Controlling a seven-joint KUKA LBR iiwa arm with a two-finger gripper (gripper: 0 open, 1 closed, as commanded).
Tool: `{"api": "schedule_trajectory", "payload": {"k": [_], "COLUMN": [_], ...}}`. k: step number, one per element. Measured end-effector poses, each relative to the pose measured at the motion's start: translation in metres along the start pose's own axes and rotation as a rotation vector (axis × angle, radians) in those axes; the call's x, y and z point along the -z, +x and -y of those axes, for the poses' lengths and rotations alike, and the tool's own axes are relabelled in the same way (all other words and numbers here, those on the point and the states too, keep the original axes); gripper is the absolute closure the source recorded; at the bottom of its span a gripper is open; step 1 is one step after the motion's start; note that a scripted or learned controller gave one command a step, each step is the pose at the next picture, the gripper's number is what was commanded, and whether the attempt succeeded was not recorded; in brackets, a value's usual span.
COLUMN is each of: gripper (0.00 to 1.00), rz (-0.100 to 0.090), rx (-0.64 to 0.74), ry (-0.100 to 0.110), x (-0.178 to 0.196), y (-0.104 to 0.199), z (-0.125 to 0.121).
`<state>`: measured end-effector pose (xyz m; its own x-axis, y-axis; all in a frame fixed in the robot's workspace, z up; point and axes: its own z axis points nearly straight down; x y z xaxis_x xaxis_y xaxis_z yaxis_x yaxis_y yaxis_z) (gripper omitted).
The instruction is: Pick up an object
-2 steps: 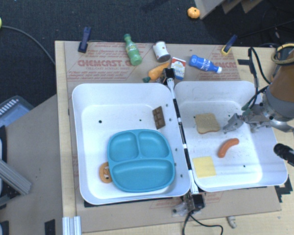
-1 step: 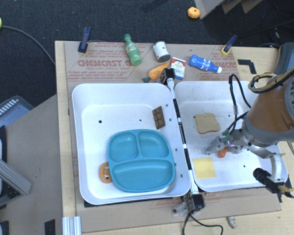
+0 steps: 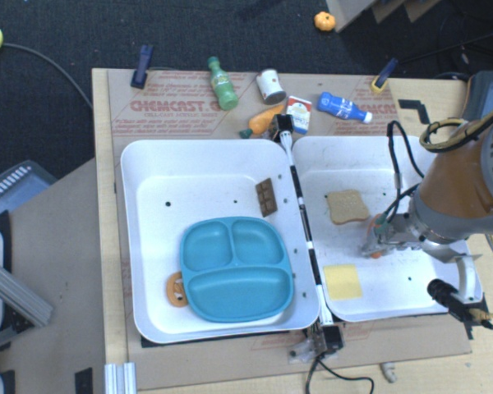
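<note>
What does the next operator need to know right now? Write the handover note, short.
Gripper: low in the right white bin, between the tan bread slice and the flat yellow cheese square. Whether it is open or shut cannot be told; nothing is seen held.
Left white bin: blue divided plastic plate, small brown chocolate bar, orange-brown cookie part under the plate's edge.
Done: nothing visibly picked up.
Left: grasp one object and lift it.
</note>
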<state>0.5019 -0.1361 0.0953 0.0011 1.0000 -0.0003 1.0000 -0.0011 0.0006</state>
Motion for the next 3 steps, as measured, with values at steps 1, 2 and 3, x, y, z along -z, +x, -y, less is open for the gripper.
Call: {"api": "schedule_trajectory", "payload": {"k": [1,2,3], "gripper": [1.00,1.00,1.00], "rz": [0.000,-0.001,-0.002], "rx": [0.002,0.002,0.002], "ry": [-0.001,-0.001,0.003], "x": [-0.011,0.090,0.127], "y": [0.042,0.101,0.129], "z": [-0.043,-0.068,-0.003]}}
